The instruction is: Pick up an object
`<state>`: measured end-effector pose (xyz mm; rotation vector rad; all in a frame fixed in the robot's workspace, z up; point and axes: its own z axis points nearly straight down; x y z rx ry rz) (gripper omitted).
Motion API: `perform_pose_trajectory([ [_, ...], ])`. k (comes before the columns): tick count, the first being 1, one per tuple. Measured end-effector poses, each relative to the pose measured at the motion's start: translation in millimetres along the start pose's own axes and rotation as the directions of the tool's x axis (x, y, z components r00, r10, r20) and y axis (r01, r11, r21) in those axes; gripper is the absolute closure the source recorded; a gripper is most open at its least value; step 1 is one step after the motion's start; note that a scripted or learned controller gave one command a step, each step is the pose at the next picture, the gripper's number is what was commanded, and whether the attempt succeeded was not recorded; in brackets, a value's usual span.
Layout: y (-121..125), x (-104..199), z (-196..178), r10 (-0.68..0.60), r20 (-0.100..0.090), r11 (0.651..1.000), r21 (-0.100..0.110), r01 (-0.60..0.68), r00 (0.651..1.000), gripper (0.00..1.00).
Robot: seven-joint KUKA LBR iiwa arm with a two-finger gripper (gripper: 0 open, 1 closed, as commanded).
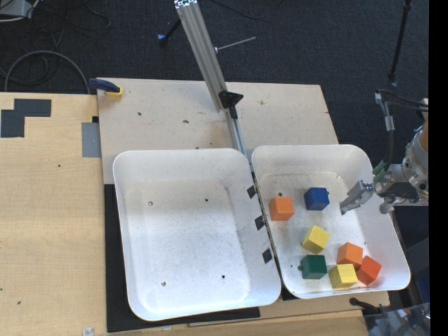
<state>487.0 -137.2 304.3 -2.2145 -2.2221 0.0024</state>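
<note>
A: What is hard to make out here?

B: Mostly the arm; it comes in from the right and is cut off at the edge, so little more than the wrist and the pincer (358, 197) show; the pincer hangs over the right rim of the right bin (364, 161), and whether it stands apart or together I cannot tell; nothing shows between its tips.

A: And the blocks?

B: All seven lie in the right bin, none touched by the pincer; the blue block (316, 198) is nearest it, just to its left; the orange block (281, 207) sits left of the blue one, near the bin's left wall; the yellow block (315, 239) lies lower, about mid-bin, tilted; the green block (313, 266) is just below that.

A: The cluster at the lower right?

B: Three packed close: a second orange block (349, 253), a second yellow block (342, 276) and a red-orange block (369, 269); they seem to touch, and their edges partly hide each other.

A: The rest?

B: The left bin (126, 187) lies beside the right one on the worktop (161, 110); a slanted metal rail (206, 54) runs down to the seam between them; black clips (259, 222) mark that seam.
</note>
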Motion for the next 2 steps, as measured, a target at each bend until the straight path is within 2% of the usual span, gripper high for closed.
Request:
perform_pose_trajectory([
  [1, 0, 7, 0, 0.001, 0.001, 1.0, -0.001, -0.001, 1.0, 0.0],
  [2, 0, -1, -19, 0.004, 0.002, 1.0, -0.004, -0.004, 1.0, 0.0],
])
